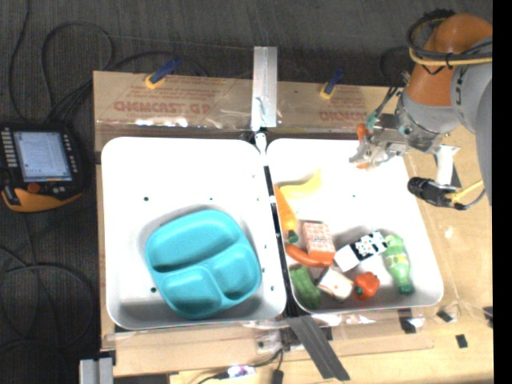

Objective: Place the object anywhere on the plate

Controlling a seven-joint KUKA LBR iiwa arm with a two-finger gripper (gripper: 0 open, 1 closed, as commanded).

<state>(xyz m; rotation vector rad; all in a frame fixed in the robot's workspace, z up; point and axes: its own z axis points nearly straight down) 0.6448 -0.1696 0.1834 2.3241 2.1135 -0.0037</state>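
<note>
The glossy turquoise plastic plate (203, 261), moulded into three compartments, lies in the left white bin (128, 166). In the right white bin (352, 190), toy foods crowd the near end: a yellow banana (300, 186), an orange carrot (284, 210), a pink printed carton (317, 236) and a green bottle (398, 260). The two-finger gripper (370, 154) hangs over that bin's far right corner; whether it's apart or closed, I cannot tell.

The brown cardboard sheet (200, 106) behind the bins carries red printed lettering, mirrored or inverted and partly covered by clear film; no word is legible. The black handheld pendant's lit screen (38, 154) shows content too small to read.
</note>
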